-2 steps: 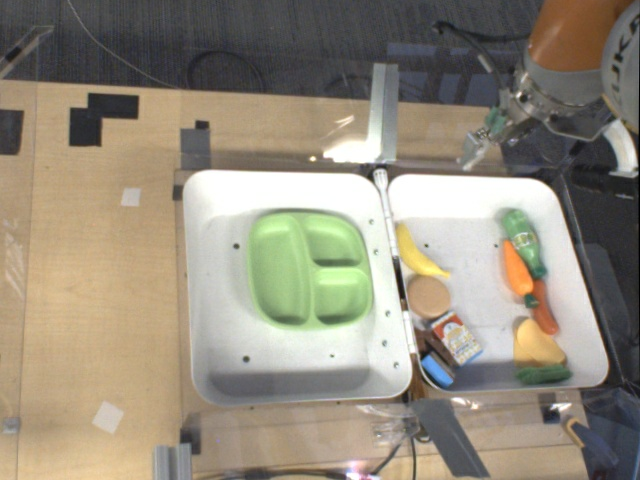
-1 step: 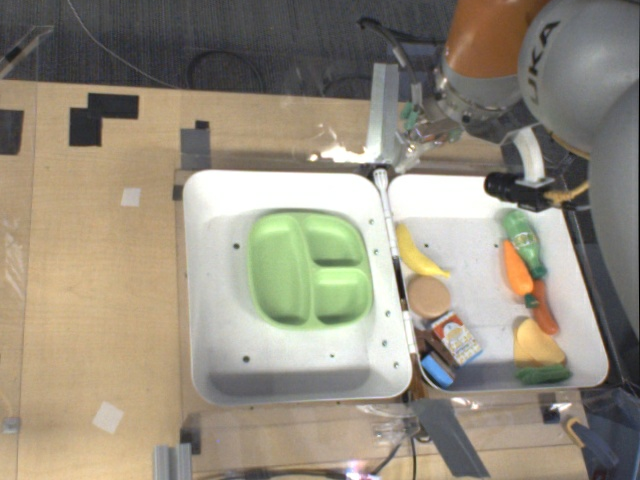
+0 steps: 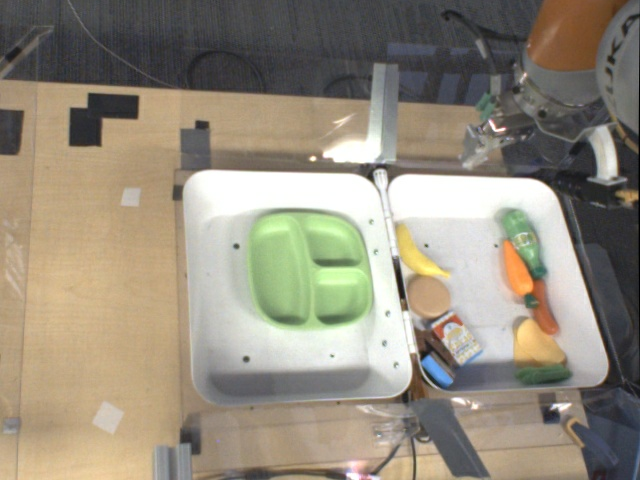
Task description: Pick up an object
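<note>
The gripper [image 3: 487, 128] hangs at about 1 o'clock in the camera view, above the bench just beyond the far rim of the right bin [image 3: 470, 193]; whether it is apart or together cannot be told. Nothing sits between it and the bin floor below.

The left bin [image 3: 215, 218] holds a green tray [image 3: 308, 268] with three compartments, lying flat at its centre.

In the right bin, a yellow banana [image 3: 420, 255] lies by the 9 o'clock wall, curved. Just below it sits a round tan disc [image 3: 429, 295], then a small printed box [image 3: 456, 339], and a blue piece [image 3: 436, 370] at 7 o'clock. Along the 3 o'clock side a green bottle [image 3: 522, 236] lies touching an orange carrot [image 3: 517, 269], with a reddish piece [image 3: 543, 315] just under them. At 5 o'clock rests a yellow wedge [image 3: 538, 345] on a green strip [image 3: 545, 373].
</note>
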Controlling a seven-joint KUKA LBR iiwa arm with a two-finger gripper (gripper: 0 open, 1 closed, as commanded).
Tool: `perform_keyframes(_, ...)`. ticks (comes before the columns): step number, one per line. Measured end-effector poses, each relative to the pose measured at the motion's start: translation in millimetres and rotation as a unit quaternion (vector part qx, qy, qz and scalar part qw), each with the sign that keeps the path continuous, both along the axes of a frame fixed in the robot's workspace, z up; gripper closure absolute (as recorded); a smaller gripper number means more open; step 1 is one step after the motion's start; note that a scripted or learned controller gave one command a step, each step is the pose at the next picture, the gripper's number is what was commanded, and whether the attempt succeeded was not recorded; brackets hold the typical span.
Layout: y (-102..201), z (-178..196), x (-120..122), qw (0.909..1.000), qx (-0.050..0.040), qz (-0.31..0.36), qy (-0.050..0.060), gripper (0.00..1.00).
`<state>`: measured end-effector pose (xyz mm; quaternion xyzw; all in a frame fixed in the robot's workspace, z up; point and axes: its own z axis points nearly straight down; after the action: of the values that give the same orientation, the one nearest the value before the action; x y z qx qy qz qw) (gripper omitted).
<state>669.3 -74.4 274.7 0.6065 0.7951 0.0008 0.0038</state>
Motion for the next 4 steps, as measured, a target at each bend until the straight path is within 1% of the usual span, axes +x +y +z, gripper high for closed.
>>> perform_keyframes(1,69.4,-8.1,0.4,0.9983,0.0028,-0.058,0.0,1.0)
perform_keyframes(2,16.7,7.5,0.4,0.9997,0.0005,0.023,0.0,1.0)
perform_keyframes(3,85.5,-32.3,-59.8,0.9975,0.0028,-0.07,0.002,1.0)
perform_keyframes(4,-17.1,-99.4,-128.8,0.9978,0.0003,0.066,0.002,1.0)
